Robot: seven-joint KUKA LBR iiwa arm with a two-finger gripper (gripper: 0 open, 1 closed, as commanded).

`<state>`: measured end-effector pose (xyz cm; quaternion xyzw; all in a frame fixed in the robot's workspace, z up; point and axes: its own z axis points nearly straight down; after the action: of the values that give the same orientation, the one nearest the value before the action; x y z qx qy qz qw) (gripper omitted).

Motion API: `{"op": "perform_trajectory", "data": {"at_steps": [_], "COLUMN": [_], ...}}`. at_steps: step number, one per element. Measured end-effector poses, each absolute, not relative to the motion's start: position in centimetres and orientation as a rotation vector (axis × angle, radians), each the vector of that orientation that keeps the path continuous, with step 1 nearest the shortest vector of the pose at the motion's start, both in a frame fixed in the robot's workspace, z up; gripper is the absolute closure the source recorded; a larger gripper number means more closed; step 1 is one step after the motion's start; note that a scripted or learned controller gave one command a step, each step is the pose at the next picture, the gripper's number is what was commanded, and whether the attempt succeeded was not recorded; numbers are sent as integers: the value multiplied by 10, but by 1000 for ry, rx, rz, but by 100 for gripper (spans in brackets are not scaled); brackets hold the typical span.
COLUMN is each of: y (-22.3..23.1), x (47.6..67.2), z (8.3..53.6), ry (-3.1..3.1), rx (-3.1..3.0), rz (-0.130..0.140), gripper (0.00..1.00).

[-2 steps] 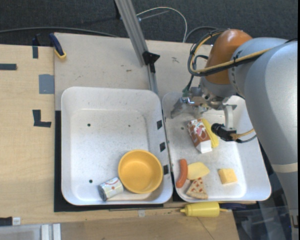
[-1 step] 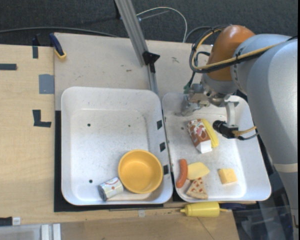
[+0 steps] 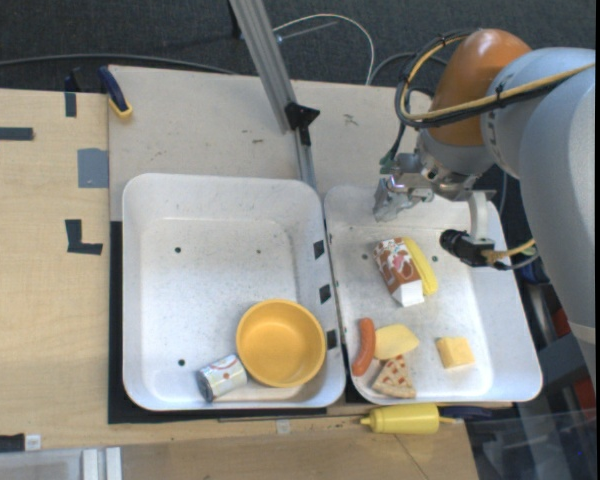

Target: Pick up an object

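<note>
My gripper [image 3: 388, 204] hangs over the far edge of the right bin [image 3: 500, 353], its metal fingers pointing down with nothing seen between them. Below it in that bin lie a red-and-white carton [image 3: 394, 269] with a yellow banana-like piece [image 3: 422, 268] against it. Nearer the front are an orange sausage [image 3: 364, 345], a yellow wedge [image 3: 396, 342], a pizza slice [image 3: 395, 377] and a cheese cube [image 3: 455, 352]. The left bin [image 3: 180, 228] holds a yellow bowl [image 3: 279, 342] and a small can [image 3: 221, 377] on its side.
A yellow mustard bottle [image 3: 404, 420] lies on the bench just in front of the right bin. A grey metal pole [image 3: 270, 53] slants down to the bins' shared far corner. Cables loop behind the arm.
</note>
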<state>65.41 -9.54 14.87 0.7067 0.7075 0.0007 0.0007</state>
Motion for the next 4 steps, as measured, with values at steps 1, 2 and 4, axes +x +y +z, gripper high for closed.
{"op": "perform_trajectory", "data": {"at_steps": [1,2,4], "y": [-102,-101,7], "x": [647,647,609], "z": [201,214,224], "ry": [2219,2222,2232], "rx": [2218,2220,2215], "rz": [4,1,0], "gripper": [100,100,100]}}
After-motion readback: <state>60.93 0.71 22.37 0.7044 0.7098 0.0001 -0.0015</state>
